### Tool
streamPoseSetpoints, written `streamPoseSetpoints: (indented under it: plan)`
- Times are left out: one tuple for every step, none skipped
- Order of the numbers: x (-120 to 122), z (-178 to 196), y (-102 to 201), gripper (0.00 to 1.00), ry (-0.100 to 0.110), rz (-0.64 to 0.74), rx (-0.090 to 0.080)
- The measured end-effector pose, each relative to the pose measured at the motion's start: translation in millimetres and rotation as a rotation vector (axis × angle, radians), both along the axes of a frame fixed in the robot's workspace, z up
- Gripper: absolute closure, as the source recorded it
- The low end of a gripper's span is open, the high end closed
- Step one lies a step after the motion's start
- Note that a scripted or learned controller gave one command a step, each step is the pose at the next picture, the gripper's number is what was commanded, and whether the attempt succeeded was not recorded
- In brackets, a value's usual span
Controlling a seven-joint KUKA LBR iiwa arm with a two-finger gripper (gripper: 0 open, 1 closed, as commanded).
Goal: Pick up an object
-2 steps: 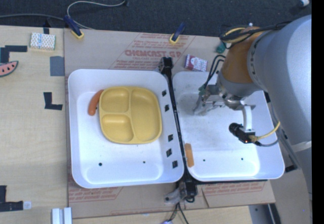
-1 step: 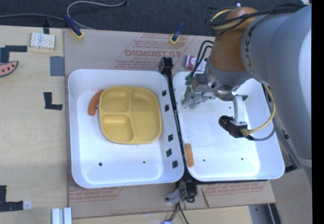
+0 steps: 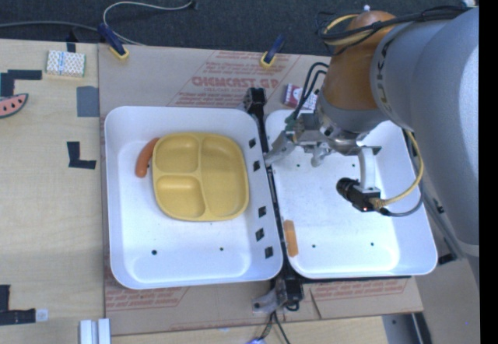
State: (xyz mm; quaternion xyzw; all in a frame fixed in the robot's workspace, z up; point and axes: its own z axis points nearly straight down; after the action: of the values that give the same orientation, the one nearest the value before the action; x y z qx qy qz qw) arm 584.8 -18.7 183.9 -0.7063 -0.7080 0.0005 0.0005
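Observation:
My gripper [image 3: 294,154] hangs over the back left corner of the right bin [image 3: 389,257], close to the divider between the bins. Its fingers [image 3: 274,149] stand spread apart, open, and nothing shows between them. A small orange piece [image 3: 290,238] lies against the right bin's left wall, near the front and well clear of the gripper. In the left bin [image 3: 132,257] sits a yellow divided plate [image 3: 201,177]. An orange sausage-shaped piece [image 3: 144,157] lies against the plate's left edge.
The big grey arm with its orange band [image 3: 354,78] covers the right bin's back right part. A small red and white item [image 3: 292,93] lies on the cardboard behind the bins. Two clamps [image 3: 115,43] [image 3: 272,55] hold the cardboard's far edge.

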Motion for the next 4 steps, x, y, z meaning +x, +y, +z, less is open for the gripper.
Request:
streamPoseSetpoints:
  plan:
    - [0, 9, 1, 1.00, 0.001, 0.002, 0.001]
    - [0, 9, 1, 0.00, 0.001, 0.002, 0.000]
    - [12, 0, 28, 0.00, 0.001, -0.001, 0.000]
    - [76, 0, 6, 0.00, -0.001, -0.001, -0.002]
